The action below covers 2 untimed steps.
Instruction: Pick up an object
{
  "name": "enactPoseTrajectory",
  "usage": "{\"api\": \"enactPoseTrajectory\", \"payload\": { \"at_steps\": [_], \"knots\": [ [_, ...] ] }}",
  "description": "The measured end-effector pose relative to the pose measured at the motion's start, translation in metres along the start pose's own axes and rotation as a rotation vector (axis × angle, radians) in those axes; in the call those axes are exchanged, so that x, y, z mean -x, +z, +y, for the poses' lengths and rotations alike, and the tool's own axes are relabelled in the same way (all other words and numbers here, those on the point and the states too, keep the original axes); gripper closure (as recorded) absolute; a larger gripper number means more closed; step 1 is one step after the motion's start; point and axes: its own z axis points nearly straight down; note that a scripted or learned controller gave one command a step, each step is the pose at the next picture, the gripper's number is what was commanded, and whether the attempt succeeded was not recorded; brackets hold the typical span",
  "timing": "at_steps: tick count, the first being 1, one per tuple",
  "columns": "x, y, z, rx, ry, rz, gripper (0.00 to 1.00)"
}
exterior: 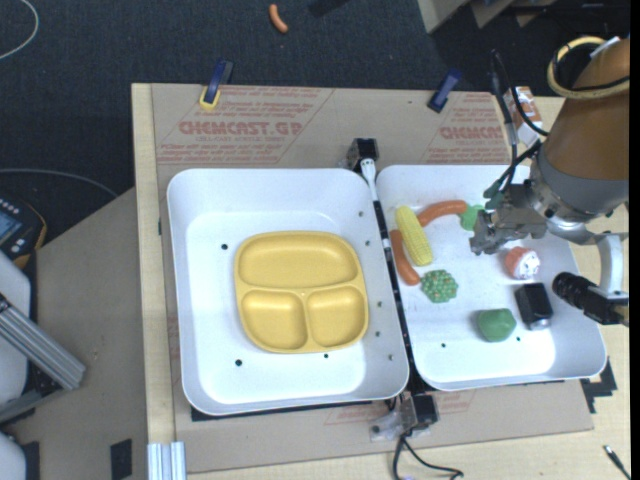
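The gripper (492,230) hangs low over the right bin (455,360), near its far right part; whether it is released or clenched cannot be told, because the wrist and cabling hide it from above. No object is seen in its grasp. Just left of the gripper lies an orange carrot (441,211), long axis running left to right with a slight curve, its green end (469,218) pointing toward the gripper and almost touching it. Further left of the gripper is a yellow corn cob (413,234), long axis running far to near, tilted a little. A red-orange sausage-shaped piece (403,261) lies alongside the cob, on the side away from the gripper, on a similar axis. Nearer the camera than the gripper sit a green broccoli-like ball (439,286), a green rounded lump (494,324), a red-and-white piece (521,263) (just beside the gripper) and a small black block (533,303). The left bin (195,298), well apart from the gripper, holds a yellow divided tray (300,290) with three compartments. Both bins rest on the worktop (160,138).
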Motion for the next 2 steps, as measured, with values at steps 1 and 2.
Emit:
{"api": "enactPoseTrajectory", "payload": {
  "at_steps": [1, 2],
  "knots": [
    [-0.021, 0.011, -0.018, 0.000, 0.001, 0.000, 1.00],
    [-0.007, -0.003, -0.016, 0.008, 0.003, -0.004, 1.00]
  ]
}}
